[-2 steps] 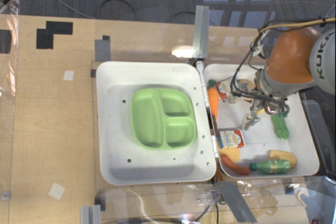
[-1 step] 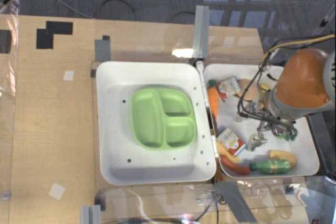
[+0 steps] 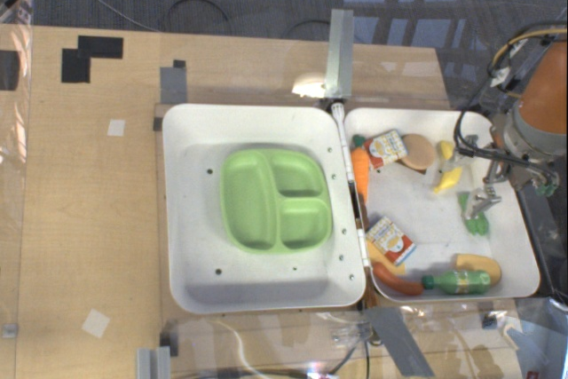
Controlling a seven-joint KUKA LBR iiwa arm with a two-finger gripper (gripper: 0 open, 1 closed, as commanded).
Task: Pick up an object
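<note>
hovering low in the right bin, the gripper is touching a green piece; claw state, can't tell.

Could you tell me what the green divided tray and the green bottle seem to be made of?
Green divided tray: probably moulded plastic, matte, judging by its even colour and softly rounded compartments. Green bottle: likely glossy plastic, going by the bright highlight along its side; it is too small to be sure.

A pale wooden bench carries two shallow white bins side by side; the left bin and the right bin touch along a shared edge; black patches mark its far left corner.
</note>
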